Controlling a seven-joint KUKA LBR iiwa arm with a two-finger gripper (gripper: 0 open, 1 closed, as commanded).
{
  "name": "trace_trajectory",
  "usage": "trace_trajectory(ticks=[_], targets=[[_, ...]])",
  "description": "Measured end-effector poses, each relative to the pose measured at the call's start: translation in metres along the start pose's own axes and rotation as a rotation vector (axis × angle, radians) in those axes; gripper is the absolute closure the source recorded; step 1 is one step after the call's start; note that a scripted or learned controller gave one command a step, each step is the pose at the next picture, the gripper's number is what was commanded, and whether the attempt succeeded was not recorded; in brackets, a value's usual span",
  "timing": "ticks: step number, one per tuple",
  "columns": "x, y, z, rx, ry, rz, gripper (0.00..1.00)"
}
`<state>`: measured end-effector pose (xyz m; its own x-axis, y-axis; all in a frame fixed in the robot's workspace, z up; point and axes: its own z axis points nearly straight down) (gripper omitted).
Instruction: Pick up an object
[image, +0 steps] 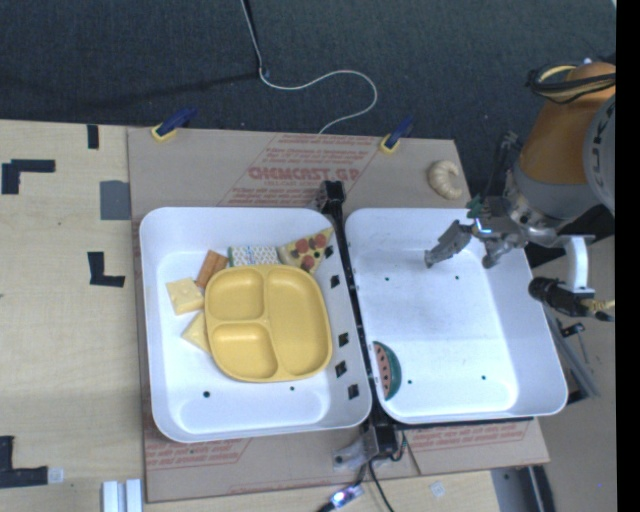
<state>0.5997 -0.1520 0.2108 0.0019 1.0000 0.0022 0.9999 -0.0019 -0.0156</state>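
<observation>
Fingers (437, 254) of the grey two-finger gripper (464, 252) stand apart, clamped on nothing, over the right shallow white bin (520, 390). One watermelon-slice toy (386, 369) lies at that bin's left wall. One yellow divided plastic plate (268, 322) sits in the left shallow white bin (165, 235) among several small toy foods. Red print on the cardboard sheet (290, 172) cannot be read.

Grey arm (600, 140) with orange band, dark slim two-finger jaws
</observation>
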Motion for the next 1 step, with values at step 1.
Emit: trace_trajectory(ticks=[1], targets=[[0.0003,0.0028,-0.0085,-0.014,-0.002,-0.003,0.00]])
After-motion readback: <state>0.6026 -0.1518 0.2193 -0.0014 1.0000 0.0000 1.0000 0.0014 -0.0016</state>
